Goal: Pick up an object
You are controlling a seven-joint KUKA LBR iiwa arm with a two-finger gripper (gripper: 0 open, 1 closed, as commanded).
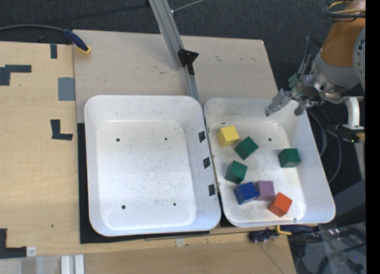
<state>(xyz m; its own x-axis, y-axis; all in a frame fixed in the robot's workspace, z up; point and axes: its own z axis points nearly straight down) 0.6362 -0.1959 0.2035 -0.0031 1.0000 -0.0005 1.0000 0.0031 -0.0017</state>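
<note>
The right white bin (261, 117) holds several small cubes: a yellow one (228, 136), three green ones (246, 147) (236, 171) (289, 158), a blue one (245, 192), a purple one (265, 189) and an orange one (280, 204). My gripper (287, 106) hangs over the bin's far right corner, above and behind the cubes. Its two fingers are spread open with nothing between them. The nearest cubes, the yellow one and the right-hand green one, lie well apart from it.
The left white bin (142, 160) sits beside the right one, their rims touching in the middle. A slanted metal pole (169, 24) rises behind the bins. A blue and yellow clamp (78, 41) lies at the bench's far left.
</note>
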